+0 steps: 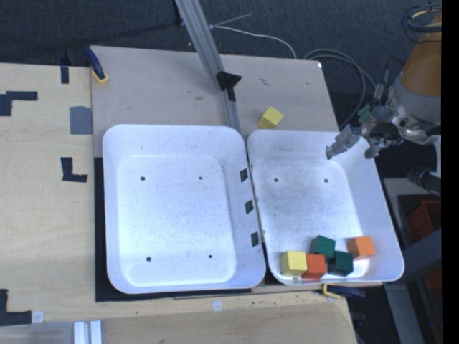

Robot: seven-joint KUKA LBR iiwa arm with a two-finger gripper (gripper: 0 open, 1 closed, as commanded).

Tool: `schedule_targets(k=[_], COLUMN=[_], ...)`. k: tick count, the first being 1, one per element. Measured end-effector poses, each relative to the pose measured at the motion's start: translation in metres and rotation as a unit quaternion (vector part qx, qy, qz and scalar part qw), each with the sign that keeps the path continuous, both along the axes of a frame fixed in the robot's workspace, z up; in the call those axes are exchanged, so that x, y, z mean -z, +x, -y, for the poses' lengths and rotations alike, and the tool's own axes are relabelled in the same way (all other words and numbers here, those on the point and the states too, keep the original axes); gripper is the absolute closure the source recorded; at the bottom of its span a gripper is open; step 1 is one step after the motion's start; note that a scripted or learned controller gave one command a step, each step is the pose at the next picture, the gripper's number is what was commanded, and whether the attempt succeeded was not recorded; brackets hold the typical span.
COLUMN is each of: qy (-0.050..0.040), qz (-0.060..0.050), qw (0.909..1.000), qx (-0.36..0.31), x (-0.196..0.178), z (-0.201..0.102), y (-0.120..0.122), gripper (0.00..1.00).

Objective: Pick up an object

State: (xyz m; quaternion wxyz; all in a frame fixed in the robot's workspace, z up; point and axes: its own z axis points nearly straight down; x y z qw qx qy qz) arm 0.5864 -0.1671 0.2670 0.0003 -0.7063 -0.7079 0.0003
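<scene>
Approach step, nothing held. Gripper hangs over right bin far rim, fingers spread wide, empty. We see blocks clustered at near edge, well apart. Next, we judge: travel toward cluster, descend.

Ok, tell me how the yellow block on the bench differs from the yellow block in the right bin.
The yellow block on the bench lies alone outside both bins, just past the right bin's far rim; the yellow block in the bin sits at the near edge, touching an orange block. The bench one is turned cornerwise to the bin's edge; the other sits nearly square to it. Both are small yellow cubes.
</scene>
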Motion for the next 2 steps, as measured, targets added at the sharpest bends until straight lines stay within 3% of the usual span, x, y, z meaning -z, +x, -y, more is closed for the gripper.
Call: schedule_targets(k=[1,2], qy=[0.0003,0.0013], qz=[0.000,-0.001], qw=[1.0000,1.0000], qx=[-0.001,-0.001], x=[-0.010,-0.019], z=[-0.001,-0.043], y=[0.000,-0.059], gripper=[1.00,1.00])
